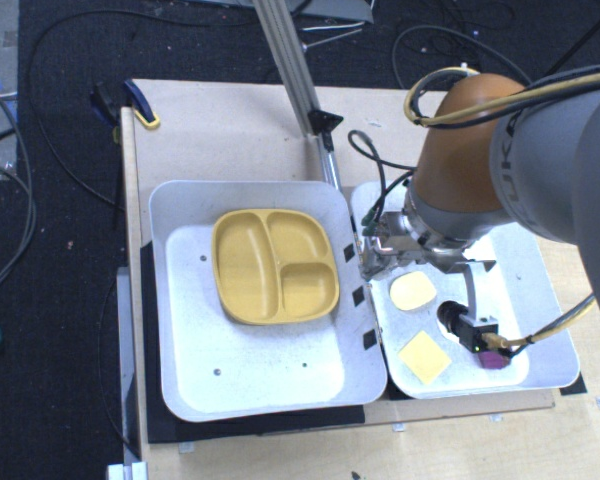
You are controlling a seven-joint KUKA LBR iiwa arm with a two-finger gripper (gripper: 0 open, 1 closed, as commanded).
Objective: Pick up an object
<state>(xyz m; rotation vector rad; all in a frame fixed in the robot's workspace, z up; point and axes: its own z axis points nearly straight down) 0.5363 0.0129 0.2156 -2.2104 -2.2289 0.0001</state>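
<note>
The right bin holds a pale round disc, a yellow square slice near its front edge, and a small purple piece at the front right. My gripper hangs low over the bin's left side, just up and left of the pale disc, under the orange wrist. Nothing shows between its tips. The arm hides the back of the right bin.
A yellow divided plate lies in the left bin. A slanted metal pole rises behind the bins. The ridge where the two bins meet runs just left of the gripper.
</note>
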